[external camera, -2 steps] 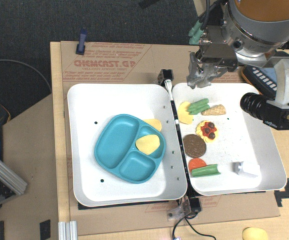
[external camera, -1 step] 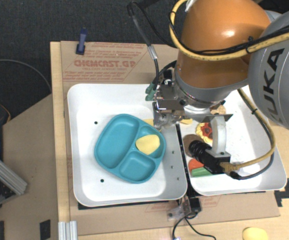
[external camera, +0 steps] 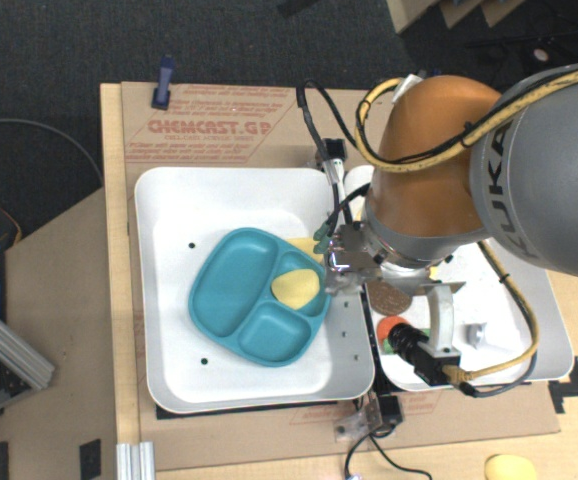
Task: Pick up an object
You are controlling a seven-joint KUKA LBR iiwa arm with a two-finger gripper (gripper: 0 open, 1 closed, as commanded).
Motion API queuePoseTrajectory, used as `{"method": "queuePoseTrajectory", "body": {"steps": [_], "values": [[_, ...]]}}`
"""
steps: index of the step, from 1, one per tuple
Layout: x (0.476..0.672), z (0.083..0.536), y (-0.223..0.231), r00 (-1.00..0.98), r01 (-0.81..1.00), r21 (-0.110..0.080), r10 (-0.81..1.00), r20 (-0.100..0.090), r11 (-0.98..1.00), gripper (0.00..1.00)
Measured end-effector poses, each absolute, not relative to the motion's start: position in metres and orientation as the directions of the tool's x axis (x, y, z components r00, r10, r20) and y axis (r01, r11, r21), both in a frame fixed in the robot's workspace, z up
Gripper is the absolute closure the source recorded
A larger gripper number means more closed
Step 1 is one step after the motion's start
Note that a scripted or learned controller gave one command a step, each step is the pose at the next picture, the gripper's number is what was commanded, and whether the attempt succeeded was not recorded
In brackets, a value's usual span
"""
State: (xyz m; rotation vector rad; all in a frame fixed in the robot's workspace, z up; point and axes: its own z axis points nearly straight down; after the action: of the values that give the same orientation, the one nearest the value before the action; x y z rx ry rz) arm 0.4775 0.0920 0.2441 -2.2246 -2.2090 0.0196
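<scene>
A blue divided plate (external camera: 244,293) lies tilted in the left bin (external camera: 169,208). A pale yellow rounded object (external camera: 295,287) rests on the plate's right side, and a yellow edge peeks out behind the plate. My gripper (external camera: 353,266) hangs under the orange wrist band (external camera: 429,178), over the wall between the two bins and just right of the yellow object. The wrist hides most of it. In the right bin (external camera: 544,308), a brown round thing (external camera: 393,298) and a small red-orange thing (external camera: 390,329) show beneath the wrist.
The arm covers most of the right bin. A small grey metal piece (external camera: 474,335) lies in that bin. A blue clip (external camera: 163,83) sits on the cardboard behind the left bin. A yellow object (external camera: 509,466) lies off the bench at the front right.
</scene>
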Motion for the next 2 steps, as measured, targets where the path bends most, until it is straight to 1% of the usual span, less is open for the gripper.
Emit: {"method": "queuePoseTrajectory", "body": {"steps": [1,2], "values": [[0.482,0.393,0.059,0.002,1.000,0.018,1.000,0.002,-0.002,1.00],[0.478,0.282,0.084,-0.001,1.000,-0.011,1.000,-0.001,0.001,1.00]]}}
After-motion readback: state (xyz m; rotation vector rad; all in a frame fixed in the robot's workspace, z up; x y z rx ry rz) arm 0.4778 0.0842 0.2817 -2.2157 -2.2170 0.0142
